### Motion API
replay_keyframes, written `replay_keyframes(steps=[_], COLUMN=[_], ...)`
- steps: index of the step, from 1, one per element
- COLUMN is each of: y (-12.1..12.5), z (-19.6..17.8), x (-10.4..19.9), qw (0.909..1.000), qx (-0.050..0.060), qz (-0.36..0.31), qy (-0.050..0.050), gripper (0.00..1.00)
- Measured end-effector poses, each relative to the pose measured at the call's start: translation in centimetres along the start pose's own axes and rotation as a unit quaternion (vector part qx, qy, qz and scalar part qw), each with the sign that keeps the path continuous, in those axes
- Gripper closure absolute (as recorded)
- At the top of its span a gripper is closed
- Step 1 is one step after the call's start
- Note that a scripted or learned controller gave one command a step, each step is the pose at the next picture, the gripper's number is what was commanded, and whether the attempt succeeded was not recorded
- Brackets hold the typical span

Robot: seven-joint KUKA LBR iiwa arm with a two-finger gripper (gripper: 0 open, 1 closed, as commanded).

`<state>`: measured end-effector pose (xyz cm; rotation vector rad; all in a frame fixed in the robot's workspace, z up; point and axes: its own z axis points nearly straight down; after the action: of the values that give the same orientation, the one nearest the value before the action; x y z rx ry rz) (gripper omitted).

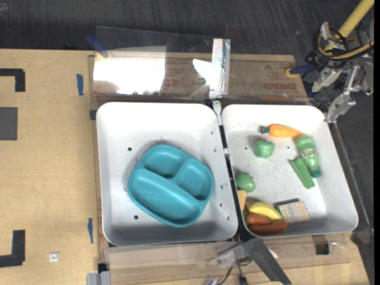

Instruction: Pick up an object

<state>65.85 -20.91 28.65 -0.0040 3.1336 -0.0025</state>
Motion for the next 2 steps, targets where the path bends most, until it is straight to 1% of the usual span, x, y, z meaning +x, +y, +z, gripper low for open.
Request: replay_keyframes(steps=[1, 2], y=[-0.7, -0.1], z=[16.4, 19.3], x=[3.6, 3.3], qw=[0.9992, 0.9992], qx=[-0.002, 0.001], qz=[0.039, 0.041], qy=[0.006, -0.003], gripper=[0.00, 0.00])
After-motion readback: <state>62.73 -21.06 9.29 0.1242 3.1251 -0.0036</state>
